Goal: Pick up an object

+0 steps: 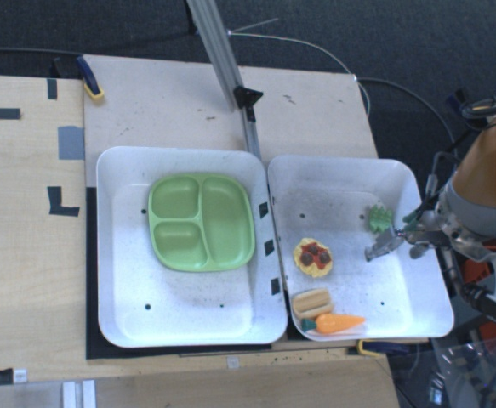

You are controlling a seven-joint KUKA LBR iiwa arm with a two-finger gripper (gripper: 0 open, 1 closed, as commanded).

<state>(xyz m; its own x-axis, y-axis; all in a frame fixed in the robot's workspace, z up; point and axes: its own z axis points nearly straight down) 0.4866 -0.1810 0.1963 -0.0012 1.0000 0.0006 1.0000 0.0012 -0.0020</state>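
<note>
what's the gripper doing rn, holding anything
gripper: over the right bin, just below the green toy; nothing visible between its tips, and open or shut cannot be told.

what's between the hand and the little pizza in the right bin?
Bare white bin floor. In the camera view, the hand sits right of the toy pizza with nothing between them; the green toy lies above that stretch, off the line.

No text, label or number can be read anywhere — bins and bench bear none.
</note>
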